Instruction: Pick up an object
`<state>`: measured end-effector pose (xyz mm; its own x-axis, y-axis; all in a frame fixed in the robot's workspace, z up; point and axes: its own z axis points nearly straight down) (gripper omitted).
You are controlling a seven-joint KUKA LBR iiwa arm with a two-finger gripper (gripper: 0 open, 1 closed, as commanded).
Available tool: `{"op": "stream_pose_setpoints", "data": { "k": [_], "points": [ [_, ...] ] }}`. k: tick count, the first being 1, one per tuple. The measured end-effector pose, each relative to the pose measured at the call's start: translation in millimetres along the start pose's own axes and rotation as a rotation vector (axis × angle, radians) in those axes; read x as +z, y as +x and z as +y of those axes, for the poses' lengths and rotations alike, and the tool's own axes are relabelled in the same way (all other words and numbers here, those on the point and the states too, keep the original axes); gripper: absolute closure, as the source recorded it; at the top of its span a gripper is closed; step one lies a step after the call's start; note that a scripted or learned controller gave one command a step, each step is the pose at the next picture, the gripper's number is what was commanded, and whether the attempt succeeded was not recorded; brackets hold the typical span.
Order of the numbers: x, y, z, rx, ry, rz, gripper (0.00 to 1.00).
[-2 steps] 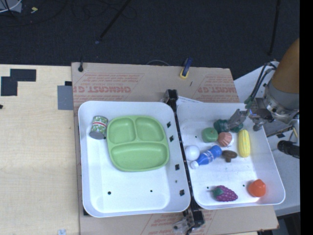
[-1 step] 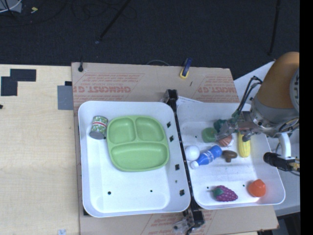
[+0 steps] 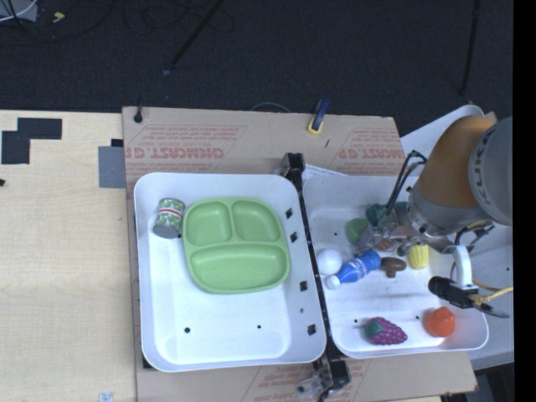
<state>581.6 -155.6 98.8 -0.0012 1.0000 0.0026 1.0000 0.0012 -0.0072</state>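
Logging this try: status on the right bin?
End effector low in right bin, grip unclear. Blue bottle lies beside it. White ball, brown piece crowd close.

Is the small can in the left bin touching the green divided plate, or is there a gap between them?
Touching, as far as the camera view shows: the can lies at the upper left corner of the green plate, its side against the plate's rim, with no white bin floor visible between them.

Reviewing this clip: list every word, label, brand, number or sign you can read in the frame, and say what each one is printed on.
"CHOMCAST" or similar, upside down in red: on the brown cardboard sheet under the two white bins, printed twice along its far edge; letters too blurred to be sure.
More red print on the cardboard's near edge, too cut off to read.
Label on the small green-and-white can in the left bin: too small to read.
Label on the blue plastic bottle: unreadable.
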Motion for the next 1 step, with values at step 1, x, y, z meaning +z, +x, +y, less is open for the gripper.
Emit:
{"op": "stream_pose_setpoints", "data": {
  "k": [1],
  "points": [
    [12.1, 1.0, -0.2, 0.003, -0.003, -0.001, 0.0]
  ]
}}
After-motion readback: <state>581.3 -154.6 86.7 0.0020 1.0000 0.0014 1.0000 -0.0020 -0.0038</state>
